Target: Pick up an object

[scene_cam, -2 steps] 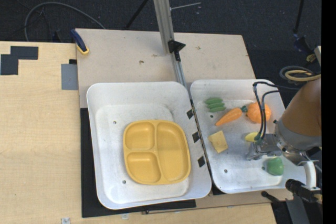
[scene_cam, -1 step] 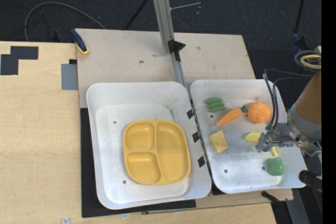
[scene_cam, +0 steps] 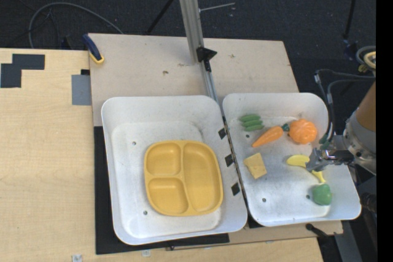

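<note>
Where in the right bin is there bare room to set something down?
Right bin: bare floor along the front, between the yellow cube and green ball. Crowded at the far right, where the orange, carrot, banana and tool cluster.

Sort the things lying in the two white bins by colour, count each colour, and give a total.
Yellow: 3 (divided plate, cheese wedge, banana)
Orange: 2 (carrot, round fruit)
Green: 2 (pea pods, green item)
Total: 7

No text, label, brand, number or sign can be read on anything on the bench
</note>
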`<move>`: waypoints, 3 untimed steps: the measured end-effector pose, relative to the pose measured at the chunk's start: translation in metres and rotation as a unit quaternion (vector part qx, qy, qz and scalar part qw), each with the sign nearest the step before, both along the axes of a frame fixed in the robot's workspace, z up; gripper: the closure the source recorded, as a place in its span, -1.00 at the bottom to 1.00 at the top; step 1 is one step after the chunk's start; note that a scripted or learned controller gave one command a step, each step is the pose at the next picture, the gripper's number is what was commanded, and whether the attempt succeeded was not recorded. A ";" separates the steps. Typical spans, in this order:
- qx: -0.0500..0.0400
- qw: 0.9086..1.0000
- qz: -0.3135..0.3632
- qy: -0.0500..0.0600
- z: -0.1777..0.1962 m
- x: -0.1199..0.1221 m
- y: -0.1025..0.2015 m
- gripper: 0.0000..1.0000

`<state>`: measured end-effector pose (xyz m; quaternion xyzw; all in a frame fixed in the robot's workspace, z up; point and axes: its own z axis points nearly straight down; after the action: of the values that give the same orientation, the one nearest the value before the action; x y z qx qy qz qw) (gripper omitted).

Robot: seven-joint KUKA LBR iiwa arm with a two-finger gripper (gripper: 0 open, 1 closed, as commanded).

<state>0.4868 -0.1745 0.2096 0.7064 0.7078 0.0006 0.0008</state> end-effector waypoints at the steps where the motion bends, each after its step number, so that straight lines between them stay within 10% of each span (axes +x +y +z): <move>1: 0.000 1.000 0.000 0.000 0.038 0.001 -0.001 1.00; 3: 0.002 1.000 0.002 0.003 0.036 0.017 0.103 1.00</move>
<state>0.5039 -0.0712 0.2458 0.7048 0.7094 -0.0001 -0.0023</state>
